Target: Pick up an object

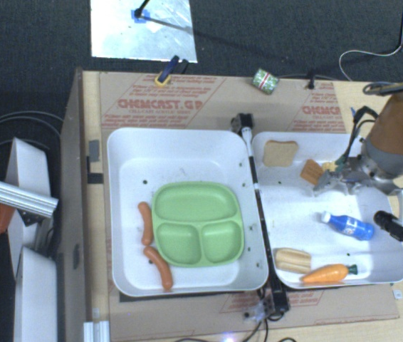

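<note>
Tool (327,183) low in right bin (401,262), beside small tan cracker piece (311,171), nearly touching; finger state impossible to tell. Nearby: toast slice (280,152), blue bottle (349,225) lying flat, orange carrot (327,273), bun (292,260).

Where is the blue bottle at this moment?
The blue bottle lies on its side in the right bin, toward its right half, below the tool and above the carrot.

Two bins (127,212) (394,262); one green tray (198,223); two sausages (144,223) (160,267); one bottle (349,225); one carrot (326,273)
</note>
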Action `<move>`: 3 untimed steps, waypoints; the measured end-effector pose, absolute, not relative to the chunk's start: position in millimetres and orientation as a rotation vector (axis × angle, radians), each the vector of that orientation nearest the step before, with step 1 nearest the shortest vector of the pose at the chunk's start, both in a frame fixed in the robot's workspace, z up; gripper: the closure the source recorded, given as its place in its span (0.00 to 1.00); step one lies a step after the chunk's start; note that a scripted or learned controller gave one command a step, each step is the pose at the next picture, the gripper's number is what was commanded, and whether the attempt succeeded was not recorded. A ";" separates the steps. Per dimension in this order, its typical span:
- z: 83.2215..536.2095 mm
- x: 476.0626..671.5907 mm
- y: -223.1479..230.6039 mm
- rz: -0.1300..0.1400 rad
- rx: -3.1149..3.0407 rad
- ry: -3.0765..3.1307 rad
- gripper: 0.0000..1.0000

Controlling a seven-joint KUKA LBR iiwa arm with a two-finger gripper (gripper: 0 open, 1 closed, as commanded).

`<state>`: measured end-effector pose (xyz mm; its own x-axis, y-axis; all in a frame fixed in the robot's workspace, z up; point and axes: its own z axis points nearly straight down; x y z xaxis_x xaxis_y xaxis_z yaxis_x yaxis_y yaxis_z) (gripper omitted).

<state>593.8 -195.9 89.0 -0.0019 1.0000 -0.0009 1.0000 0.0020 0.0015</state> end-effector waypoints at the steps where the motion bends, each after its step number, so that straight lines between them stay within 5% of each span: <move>1: 84.2 558.0 -173.5 0.001 2.220 2.223 0.00; 2: 190.4 575.2 -207.2 0.003 2.216 2.219 0.00; 3: 91.4 550.1 -206.2 -0.001 2.222 2.223 0.00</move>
